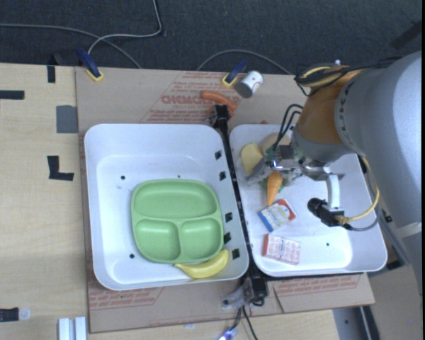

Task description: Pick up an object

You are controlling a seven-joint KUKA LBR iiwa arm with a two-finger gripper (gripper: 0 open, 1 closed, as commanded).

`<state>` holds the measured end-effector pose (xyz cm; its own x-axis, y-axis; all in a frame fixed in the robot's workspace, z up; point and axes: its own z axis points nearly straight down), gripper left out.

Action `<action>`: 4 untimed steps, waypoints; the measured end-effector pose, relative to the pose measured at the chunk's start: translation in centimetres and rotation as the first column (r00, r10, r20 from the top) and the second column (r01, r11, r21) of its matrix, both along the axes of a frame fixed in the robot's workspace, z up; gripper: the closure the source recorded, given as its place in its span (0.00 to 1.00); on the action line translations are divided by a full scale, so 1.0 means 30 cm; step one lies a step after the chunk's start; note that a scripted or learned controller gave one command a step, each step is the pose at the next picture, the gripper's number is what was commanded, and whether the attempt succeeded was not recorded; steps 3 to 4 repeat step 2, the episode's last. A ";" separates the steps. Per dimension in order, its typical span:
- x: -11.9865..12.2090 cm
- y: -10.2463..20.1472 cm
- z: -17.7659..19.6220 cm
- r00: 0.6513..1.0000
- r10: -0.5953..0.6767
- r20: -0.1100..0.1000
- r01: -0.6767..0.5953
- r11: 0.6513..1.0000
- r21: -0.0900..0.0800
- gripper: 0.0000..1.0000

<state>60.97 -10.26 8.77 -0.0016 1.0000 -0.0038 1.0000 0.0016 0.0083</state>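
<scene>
My gripper [273, 168] hangs low over the upper left part of the right bin [361, 257]. Right below it lies a small orange carrot-shaped toy [274, 185], and the gripper's tip looks to be touching or just above its upper end. A pale yellow toy [251, 156] lies just to the left, against the bin's wall. Further forward lie a blue and white packet [277, 214] and a red and white packet [281, 248].
The left bin [106, 154] holds a green divided plate [177, 218] and a banana [204, 265] at its front edge. The grey arm [382, 126] covers the right bin's far right side. An orange clamp [219, 98] and a white cylinder [249, 83] sit behind the bins.
</scene>
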 end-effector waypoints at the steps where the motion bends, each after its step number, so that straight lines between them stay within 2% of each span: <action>1: 0.000 0.003 0.033 1.000 0.001 -0.002 -0.001 1.000 0.002 1.00; 2: -0.027 0.181 0.325 1.000 0.001 -0.007 -0.001 1.000 0.004 1.00; 4: -0.027 0.181 0.325 1.000 0.001 -0.007 -0.001 1.000 0.004 1.00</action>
